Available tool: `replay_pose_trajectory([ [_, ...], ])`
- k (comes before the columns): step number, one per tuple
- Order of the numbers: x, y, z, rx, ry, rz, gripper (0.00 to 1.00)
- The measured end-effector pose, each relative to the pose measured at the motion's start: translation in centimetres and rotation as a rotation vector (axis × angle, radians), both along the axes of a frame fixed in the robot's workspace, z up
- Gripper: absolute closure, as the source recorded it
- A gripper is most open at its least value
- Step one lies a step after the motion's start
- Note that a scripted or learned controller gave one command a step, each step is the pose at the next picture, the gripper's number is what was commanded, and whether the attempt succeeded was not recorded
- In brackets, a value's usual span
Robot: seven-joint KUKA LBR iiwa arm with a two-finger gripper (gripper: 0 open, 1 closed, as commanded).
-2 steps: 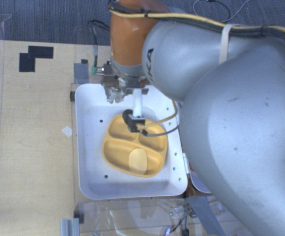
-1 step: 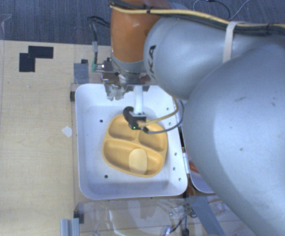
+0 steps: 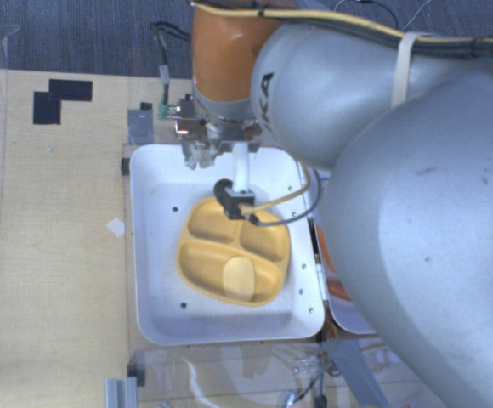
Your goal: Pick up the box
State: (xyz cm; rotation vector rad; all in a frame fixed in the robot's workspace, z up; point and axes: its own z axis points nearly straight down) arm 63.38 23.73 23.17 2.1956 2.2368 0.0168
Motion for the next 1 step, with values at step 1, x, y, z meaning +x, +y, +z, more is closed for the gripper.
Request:
replay_pose_trajectory([
  [1, 1.02, -0.28, 0.31, 0.0, 0.007, -0.081, 1.0],
])
